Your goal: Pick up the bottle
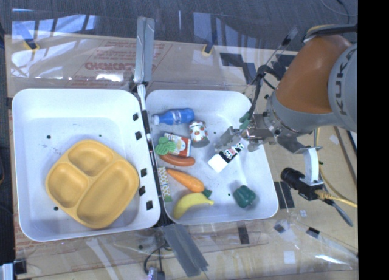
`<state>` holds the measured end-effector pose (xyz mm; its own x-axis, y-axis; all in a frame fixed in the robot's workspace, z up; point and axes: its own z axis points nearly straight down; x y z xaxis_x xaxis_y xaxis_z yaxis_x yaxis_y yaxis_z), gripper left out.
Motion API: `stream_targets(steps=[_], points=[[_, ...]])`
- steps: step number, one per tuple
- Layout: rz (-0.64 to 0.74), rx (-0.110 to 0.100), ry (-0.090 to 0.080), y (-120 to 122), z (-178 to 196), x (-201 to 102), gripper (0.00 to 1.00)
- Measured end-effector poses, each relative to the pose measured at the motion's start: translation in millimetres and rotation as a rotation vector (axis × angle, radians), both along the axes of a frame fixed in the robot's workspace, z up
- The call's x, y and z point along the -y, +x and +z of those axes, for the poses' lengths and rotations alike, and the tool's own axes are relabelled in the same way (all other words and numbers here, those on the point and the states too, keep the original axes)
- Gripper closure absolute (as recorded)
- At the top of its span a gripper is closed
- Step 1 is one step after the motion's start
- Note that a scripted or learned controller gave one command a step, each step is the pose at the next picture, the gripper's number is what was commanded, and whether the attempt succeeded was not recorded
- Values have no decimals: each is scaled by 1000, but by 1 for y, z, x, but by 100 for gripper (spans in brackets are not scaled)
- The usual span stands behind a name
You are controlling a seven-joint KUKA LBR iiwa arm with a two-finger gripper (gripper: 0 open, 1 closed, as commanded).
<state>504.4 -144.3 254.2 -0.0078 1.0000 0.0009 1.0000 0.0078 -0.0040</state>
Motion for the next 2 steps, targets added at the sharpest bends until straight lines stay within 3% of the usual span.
stream_targets(steps=[1,2], points=[[-4,0,-2,68,-34,-37,0],[-18,0,-1,105,-117,-41,0]])
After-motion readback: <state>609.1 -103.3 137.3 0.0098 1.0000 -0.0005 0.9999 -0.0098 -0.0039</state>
